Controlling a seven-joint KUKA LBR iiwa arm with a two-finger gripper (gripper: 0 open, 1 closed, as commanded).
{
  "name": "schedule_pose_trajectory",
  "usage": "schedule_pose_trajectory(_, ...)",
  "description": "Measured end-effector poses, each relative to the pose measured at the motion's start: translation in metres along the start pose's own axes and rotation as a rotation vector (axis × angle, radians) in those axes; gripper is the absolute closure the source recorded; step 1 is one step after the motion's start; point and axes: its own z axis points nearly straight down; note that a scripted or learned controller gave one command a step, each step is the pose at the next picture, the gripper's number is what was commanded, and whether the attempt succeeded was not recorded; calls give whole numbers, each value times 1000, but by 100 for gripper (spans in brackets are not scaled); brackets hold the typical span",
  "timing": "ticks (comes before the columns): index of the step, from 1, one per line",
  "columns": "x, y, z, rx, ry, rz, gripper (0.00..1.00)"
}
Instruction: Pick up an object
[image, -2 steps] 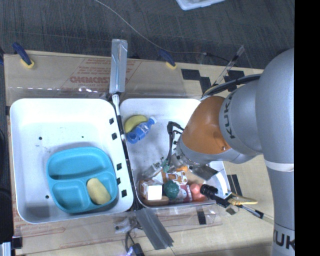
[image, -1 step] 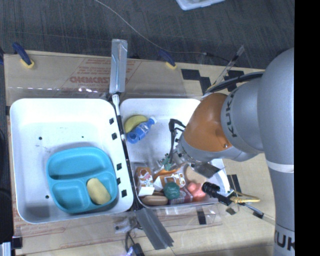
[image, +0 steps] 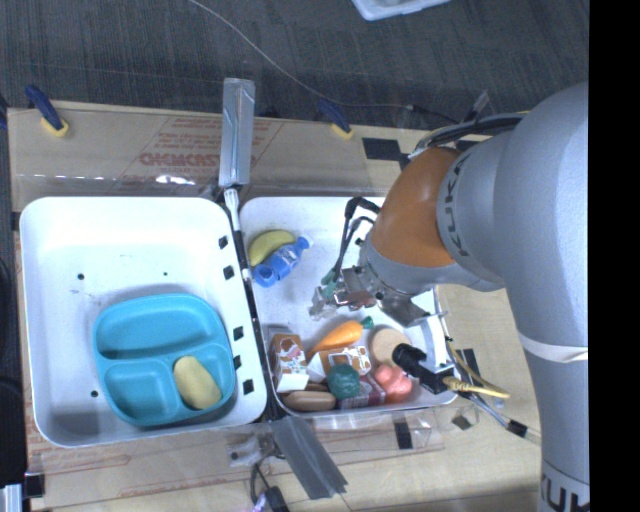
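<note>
Toys (image: 345, 375) crowd the right bin's (image: 300, 215) near edge, open floor behind them, as the jaws (image: 338, 293) hover above, their state unreadable beneath the wrist.

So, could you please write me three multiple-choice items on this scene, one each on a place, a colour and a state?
1. Where does the yellow potato-shaped toy lie?
A. On the bench outside the bins
B. In a compartment of the blue divided plastic tray
C. Beside the yellow toy banana

2. What colour is the divided tray in the left white bin?
A. Red
B. Green
C. Blue

3. How does the toy banana lie in the right white bin?
A. Against a small blue object
B. Stacked on the orange toy carrot
C. On the tray

Key: 1 B, it rests in the tray's lower right compartment; 2 C, the tray is plainly blue; 3 A, the blue piece lies against its lower edge.
</note>
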Motion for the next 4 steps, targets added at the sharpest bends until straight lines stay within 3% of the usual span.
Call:
schedule_pose_trajectory(1,0,0,0,1,0,0,0)
schedule_pose_trajectory(2,-35,-25,53,2,1,74,0)
schedule_pose_trajectory(3,-28,-48,49,-20,-8,75,0)
schedule_pose_trajectory(4,-10,-19,25,1,1,218,0)
